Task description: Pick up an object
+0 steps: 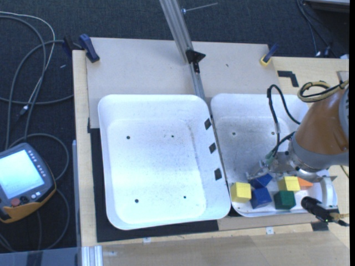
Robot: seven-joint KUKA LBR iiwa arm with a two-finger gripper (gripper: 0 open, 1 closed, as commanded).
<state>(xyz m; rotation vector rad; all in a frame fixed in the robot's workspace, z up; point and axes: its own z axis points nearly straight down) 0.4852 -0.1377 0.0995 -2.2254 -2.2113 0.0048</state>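
The small blocks lie in the right bin (244,101), bunched at the 6 o'clock end of it. A yellow block (241,191) is the one farthest toward 9 o'clock. Just beside it, at its 3 o'clock, is a blue block (260,197), and the two look like they touch. A green block (285,199) sits at the 3 o'clock side of that blue one. A second blue block (263,180) sits a little toward 12 o'clock from the first. A second yellow block (291,183) is at 12 o'clock from the green one, with an orange block (304,183) just beside it at 3 o'clock.

The gripper (271,166) is low over the blocks, right by the second blue block at its 12 o'clock side. I cannot tell if the gripper is spread or pressed together, and I cannot tell if it pinches a block.

The arm (324,134) comes in from 3 o'clock, grey with an orange part.

The left bin (105,110) lies at the 9 o'clock side of the right bin, touching it. Three black clips (212,147) sit along the line where they meet. Both bins rest on the bench (144,60). A metal pole (175,21) leans in from 12 o'clock. A blue clamp (89,47) and a yellow clamp (269,54) hold the far bench corners. A screen box (19,182) and cables (33,65) lie on the floor at 9 o'clock.
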